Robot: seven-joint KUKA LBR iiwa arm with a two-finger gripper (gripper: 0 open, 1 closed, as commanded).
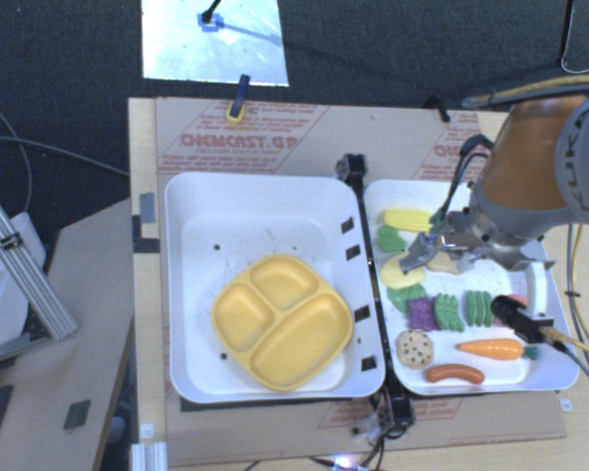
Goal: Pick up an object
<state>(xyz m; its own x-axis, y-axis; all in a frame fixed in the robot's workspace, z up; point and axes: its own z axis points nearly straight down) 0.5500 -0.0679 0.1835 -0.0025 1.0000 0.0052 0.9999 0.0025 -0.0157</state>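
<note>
My gripper hangs over the left part of the right bin, reached in from the right. It sits just below a yellow corn cob and a green leafy piece, and right above a pale yellow slice. Nothing shows in its grasp. Further toward the front lie a purple piece, two green pieces, a spotted cookie, an orange carrot and a brown sausage.
The left bin holds a yellow divided plate. A black-clipped divider separates the two bins. The grey and orange arm covers the right bin's back right corner. A small red piece lies by the right wall.
</note>
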